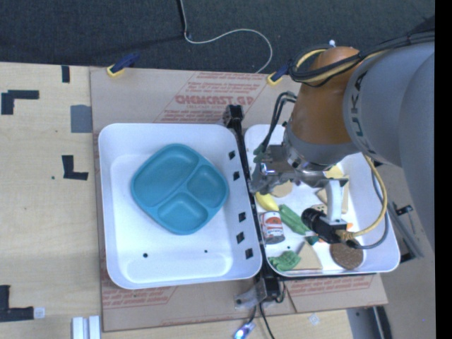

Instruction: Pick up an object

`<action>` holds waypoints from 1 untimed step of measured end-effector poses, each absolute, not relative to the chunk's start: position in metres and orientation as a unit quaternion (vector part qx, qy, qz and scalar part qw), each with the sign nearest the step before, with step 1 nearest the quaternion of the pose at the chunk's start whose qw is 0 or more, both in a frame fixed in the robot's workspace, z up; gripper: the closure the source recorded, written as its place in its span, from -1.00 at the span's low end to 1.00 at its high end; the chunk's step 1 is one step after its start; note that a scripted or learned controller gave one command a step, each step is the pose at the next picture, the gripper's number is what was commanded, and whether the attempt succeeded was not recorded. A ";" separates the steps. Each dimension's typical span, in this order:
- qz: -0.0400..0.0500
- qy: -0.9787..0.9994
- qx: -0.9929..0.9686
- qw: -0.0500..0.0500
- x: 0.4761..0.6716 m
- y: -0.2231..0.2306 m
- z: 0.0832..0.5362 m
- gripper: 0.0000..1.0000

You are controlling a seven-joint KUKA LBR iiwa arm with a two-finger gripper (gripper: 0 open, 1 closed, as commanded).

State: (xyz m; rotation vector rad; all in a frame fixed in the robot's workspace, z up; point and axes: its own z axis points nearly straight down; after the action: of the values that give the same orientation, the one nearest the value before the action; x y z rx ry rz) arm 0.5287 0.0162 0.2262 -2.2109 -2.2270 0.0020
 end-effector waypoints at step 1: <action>-0.001 -0.707 -0.707 -0.002 0.482 -0.016 0.332 1.00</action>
State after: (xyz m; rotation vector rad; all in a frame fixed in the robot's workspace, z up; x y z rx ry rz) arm 0.4821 -0.0163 0.3321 -2.2248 -2.2224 -0.0039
